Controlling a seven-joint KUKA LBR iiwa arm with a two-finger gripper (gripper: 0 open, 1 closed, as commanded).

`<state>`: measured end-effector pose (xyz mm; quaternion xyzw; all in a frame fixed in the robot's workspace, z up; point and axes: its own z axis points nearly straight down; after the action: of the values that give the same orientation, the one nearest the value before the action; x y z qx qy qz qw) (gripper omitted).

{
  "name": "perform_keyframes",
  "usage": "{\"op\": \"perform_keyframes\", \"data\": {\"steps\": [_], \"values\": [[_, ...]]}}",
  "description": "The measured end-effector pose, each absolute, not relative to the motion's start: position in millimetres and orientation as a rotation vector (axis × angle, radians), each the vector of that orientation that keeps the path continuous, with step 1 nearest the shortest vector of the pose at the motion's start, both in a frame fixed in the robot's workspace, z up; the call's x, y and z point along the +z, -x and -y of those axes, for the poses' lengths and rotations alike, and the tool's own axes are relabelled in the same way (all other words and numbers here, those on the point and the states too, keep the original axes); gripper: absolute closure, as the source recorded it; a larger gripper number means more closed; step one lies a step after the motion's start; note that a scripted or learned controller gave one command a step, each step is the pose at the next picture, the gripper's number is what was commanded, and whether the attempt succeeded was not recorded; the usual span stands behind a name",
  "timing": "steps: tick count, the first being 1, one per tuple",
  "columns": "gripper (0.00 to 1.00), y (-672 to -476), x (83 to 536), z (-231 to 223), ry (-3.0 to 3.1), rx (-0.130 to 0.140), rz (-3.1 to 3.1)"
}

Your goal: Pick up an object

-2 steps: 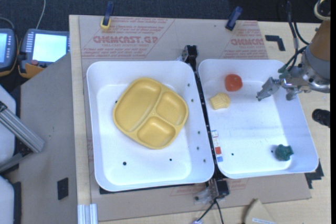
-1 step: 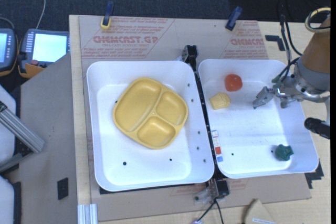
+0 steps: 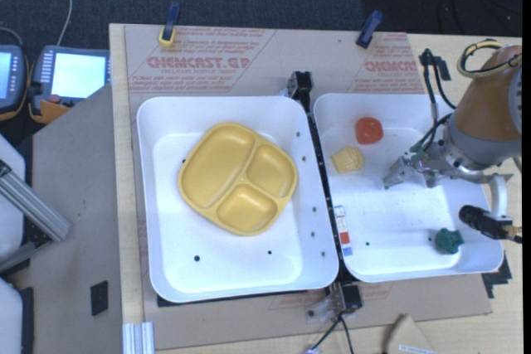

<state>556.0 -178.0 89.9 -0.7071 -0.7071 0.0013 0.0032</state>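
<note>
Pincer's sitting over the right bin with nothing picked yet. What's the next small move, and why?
Probably shift the pincer toward the pale yellow piece, then descend. That piece lies just to its left on the right bin floor, nearer than the red-orange ball or the green object in the corner. Nothing shows between the tips.

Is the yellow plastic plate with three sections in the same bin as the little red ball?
No, the yellow plastic plate lies in the left white bin, the little red ball in the right white bin.
</note>
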Motion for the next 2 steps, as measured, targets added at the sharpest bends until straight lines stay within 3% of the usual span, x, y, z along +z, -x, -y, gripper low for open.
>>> {"op": "perform_keyframes", "data": {"steps": [1, 2], "values": [[0.00, -555.6, 84, 178, 2.219, 0.002, 2.219], [1.00, -556.3, 95, 178, 2.222, 0.000, 2.221]]}}
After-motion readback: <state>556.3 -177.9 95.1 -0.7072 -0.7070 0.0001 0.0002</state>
